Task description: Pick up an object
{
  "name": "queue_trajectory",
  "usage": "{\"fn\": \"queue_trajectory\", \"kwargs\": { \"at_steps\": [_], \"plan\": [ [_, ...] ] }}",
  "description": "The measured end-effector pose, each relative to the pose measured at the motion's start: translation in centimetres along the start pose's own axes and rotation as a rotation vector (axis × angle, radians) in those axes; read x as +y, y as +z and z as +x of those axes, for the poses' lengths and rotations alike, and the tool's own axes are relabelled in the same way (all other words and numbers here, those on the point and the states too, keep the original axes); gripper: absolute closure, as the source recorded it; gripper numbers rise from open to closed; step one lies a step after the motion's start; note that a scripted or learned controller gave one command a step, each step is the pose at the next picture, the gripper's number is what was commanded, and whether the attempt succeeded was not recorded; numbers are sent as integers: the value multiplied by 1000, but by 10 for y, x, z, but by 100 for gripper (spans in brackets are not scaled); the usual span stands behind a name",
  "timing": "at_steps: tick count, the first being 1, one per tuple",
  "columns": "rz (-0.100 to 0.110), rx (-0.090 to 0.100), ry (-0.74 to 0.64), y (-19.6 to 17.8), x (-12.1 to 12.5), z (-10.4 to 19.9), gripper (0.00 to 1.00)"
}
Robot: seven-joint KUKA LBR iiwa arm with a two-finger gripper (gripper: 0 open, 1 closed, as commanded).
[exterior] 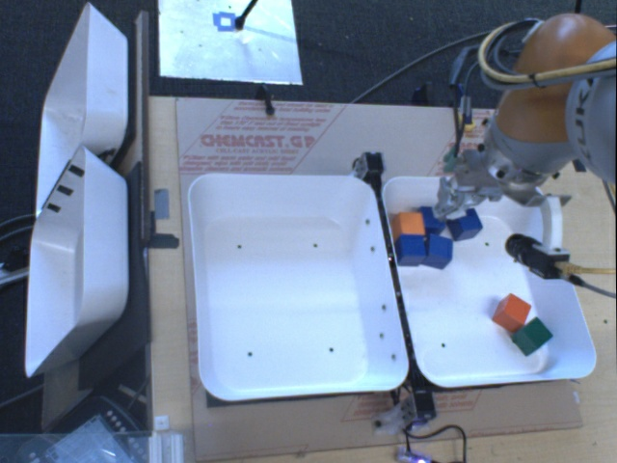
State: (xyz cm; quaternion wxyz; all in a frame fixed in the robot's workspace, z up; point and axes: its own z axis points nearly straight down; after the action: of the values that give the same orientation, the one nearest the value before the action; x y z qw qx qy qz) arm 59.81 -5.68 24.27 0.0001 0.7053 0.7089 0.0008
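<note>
Blue blocks (431,242), matte cubes, under jaws.

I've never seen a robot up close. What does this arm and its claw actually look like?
The arm is rounded grey metal with a broad orange band above the wrist. Yellowish and dark cables loop over its top. It narrows to a small, pale grey metal gripper. A white curved bracket with a black cylinder sticks out on one side.

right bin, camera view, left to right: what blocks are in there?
orange block → blue blocks under the gripper, a cluster with no clear order within it → second orange block → green block.
</note>
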Motion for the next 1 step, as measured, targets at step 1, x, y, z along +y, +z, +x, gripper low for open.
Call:
{"fn": "queue_trajectory", "kwargs": {
  "at_steps": [1],
  "plan": [
    [1,0,1,4,11,41,100]
  ]
}}
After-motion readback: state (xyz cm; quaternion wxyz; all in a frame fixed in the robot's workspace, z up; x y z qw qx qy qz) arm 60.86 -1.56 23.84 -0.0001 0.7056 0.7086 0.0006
